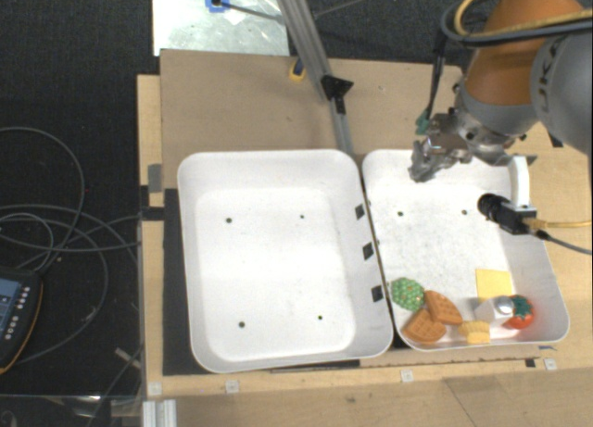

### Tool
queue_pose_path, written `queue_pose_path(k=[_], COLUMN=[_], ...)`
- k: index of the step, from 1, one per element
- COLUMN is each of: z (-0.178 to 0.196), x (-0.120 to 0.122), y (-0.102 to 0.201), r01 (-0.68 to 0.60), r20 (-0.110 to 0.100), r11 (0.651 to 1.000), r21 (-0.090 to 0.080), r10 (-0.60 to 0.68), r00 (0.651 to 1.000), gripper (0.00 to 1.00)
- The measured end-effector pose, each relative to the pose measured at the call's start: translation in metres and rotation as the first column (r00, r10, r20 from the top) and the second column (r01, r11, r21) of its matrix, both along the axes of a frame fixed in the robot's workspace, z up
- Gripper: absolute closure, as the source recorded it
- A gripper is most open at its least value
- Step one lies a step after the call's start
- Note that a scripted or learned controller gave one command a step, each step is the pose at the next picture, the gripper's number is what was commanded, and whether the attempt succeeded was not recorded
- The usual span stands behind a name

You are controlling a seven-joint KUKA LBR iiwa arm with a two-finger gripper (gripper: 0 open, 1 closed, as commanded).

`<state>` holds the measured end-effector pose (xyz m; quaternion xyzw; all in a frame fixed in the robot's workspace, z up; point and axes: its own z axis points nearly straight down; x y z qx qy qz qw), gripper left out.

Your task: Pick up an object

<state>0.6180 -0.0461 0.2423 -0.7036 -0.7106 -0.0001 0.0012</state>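
White plastic forms both shallow bins on the tan worktop. The left bin sits at 9 o'clock of the right bin, their rims touching along a seam with small black clips. All the pickable items crowd the right bin's 6 o'clock corner. From left to right: a green knobbly round piece; two orange waffle-textured pieces, overlapping, their long axes running roughly from 10 to 4 o'clock; a small yellow block lying flat with its long axis about 9 to 3; a flat yellow square above it; and a silvery piece with a red and green end, pressed against the bin wall. These items touch or nearly touch one another. The end effector hangs at the right bin's 12 o'clock rim, well apart from the cluster; whether its fingers are spread or pressed together cannot be told. A black cylindrical fitting juts over the bin at 3 o'clock.
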Motion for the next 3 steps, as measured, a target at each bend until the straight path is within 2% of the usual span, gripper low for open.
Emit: queue_pose_path(k=[1, 3], z=[-0.011, -0.015], x=[-0.021, -0.046], y=[0.045, 0.129], r01=[0.001, 0.0], r20=[-0.001, 0.0], r11=[1.0, 1.0], r21=[0.0, 0.0], r10=[-0.001, 0.0], r00=[1.0, 1.0], gripper=[1.0, 1.0])
